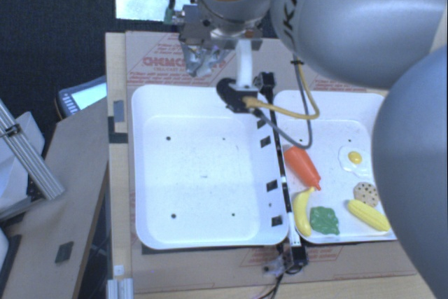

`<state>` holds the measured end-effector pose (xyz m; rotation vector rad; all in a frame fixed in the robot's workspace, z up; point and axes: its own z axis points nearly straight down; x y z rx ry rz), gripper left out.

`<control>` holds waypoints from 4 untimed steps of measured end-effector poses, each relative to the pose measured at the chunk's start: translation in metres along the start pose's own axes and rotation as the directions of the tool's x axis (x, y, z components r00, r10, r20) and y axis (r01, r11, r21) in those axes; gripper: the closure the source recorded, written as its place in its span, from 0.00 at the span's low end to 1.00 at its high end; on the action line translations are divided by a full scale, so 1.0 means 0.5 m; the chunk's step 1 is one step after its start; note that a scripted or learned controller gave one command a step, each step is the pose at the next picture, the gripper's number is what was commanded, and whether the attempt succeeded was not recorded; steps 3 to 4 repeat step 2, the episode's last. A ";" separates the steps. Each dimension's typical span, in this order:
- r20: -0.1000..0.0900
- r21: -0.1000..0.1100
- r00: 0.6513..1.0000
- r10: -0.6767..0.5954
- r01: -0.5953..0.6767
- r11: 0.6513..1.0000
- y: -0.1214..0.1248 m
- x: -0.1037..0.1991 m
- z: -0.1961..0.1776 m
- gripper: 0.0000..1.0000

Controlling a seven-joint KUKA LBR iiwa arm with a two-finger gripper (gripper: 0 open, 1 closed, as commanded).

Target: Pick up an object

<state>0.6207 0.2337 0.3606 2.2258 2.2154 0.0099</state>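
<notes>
Item: tool. Metal-grey, mounted under the arm's orange band, poised above the bench's far edge, just beyond the far rim of the left bin. Nothing lies between its tips; whether it stands wide or narrow cannot be told at this slant.

Item: right bin. Shallow white plastic with rounded corners, holding every candidate for the pick, all gathered toward its near edge.
- Carrot: orange, tapered, smooth and glossy, lying on a diagonal near the divider between the bins.
- Banana: yellow, curved, smooth, against the divider at the near edge, just beside the green piece.
- Green piece: flat, ragged outline, leaf-like, matte.
- Corn cob: yellow, stubby and cylindrical, near the bin's near right corner.
- Cookie: round, tan, speckled, just beyond the corn.
- Fried egg: flat white disc with a yellow dome, nearly lost against the bin floor.

Item: left bin. Same white plastic, with a few dark specks on the floor.

Status, as judged: the approach step, no grasp begun. The tool is well apart from all objects. The next move calls for travel across to the right bin, toward its near edge, then descent over one piece; the carrot, bulky and lying clear of its neighbours, looks easiest to take.
</notes>
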 end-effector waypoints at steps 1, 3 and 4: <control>-0.001 -0.002 1.000 0.000 0.000 1.000 0.001 0.000 -0.022 1.00; -0.003 -0.004 1.000 0.000 0.000 1.000 0.003 0.000 -0.045 1.00; -0.003 -0.004 1.000 0.000 0.000 1.000 0.003 0.000 -0.045 1.00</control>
